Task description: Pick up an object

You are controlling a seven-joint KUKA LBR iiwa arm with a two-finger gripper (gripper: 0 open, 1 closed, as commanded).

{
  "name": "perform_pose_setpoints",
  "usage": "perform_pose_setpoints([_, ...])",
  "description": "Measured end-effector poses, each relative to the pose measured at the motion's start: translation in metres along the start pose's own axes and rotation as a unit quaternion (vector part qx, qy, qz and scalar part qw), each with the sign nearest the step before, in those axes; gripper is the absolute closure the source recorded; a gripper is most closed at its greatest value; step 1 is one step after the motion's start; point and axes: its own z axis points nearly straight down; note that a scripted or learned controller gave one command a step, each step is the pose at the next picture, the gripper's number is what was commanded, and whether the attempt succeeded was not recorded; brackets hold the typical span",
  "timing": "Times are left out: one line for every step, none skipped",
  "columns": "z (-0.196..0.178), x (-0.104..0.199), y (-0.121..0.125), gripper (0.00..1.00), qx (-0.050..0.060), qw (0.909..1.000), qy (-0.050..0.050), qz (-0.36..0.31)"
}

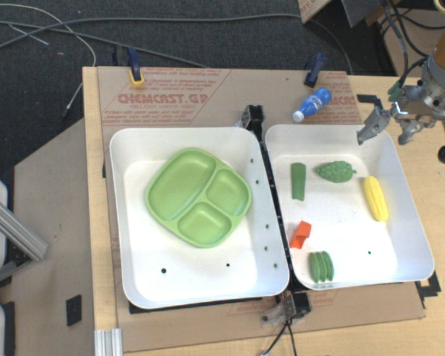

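At the far right corner of the right bin, the gripper hangs above the rim, its two fingers spread apart with nothing between them. One fingertip sits over the bin's back edge; the other is just outside it. The grey arm enters from the right.

Right bin contents, all lying loose on the floor: yellow corn cob near the right wall, closest to the gripper but well apart from it; bumpy green piece to its left, possibly a toy vegetable, too small to tell; a straight green stick beside the left wall; a small orange block below that; a ribbed green item at the near edge.

Left bin: a green divided plate, three compartments, sitting flat.

On the cardboard behind the bins, a blue bottle lies on its side.
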Motion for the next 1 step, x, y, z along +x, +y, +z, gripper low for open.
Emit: perform_pose_setpoints([-0.0034, 0.0001, 0.0014, 0.0, -0.003, 1.0, -0.001, -0.001])
